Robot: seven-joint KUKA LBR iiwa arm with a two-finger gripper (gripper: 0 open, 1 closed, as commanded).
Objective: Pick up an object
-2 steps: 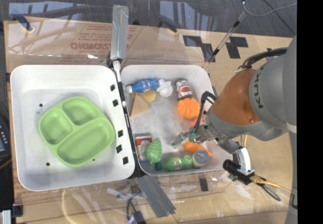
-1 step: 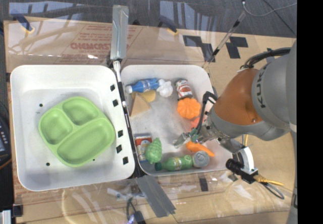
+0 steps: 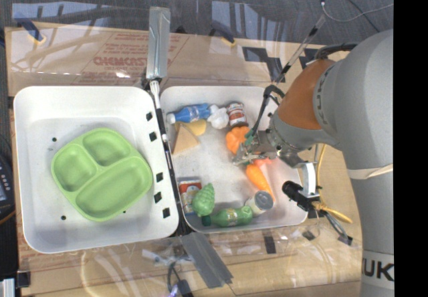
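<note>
The right bin (image 3: 281, 98) holds several small items. Along its far side lie a blue bottle (image 3: 190, 114), a white lump (image 3: 218, 117) and a small can (image 3: 235, 114). A tan wedge (image 3: 185, 138) lies near the left wall. An orange piece (image 3: 235, 139) sits mid-bin, and a carrot (image 3: 259, 178) lies just below it. My gripper (image 3: 249, 153) is down in the bin between the orange piece and the carrot's top, touching or nearly touching both. Nothing is visibly lifted.
Along the right bin's near wall lie a green bottle (image 3: 234, 216), a green toy (image 3: 204, 199), a red-labelled box (image 3: 189, 189) and a silver-capped item (image 3: 262, 201). The left bin (image 3: 33, 115) carries a green divided plate (image 3: 101, 173). The arm's grey body (image 3: 354, 108) overhangs the right edge.
</note>
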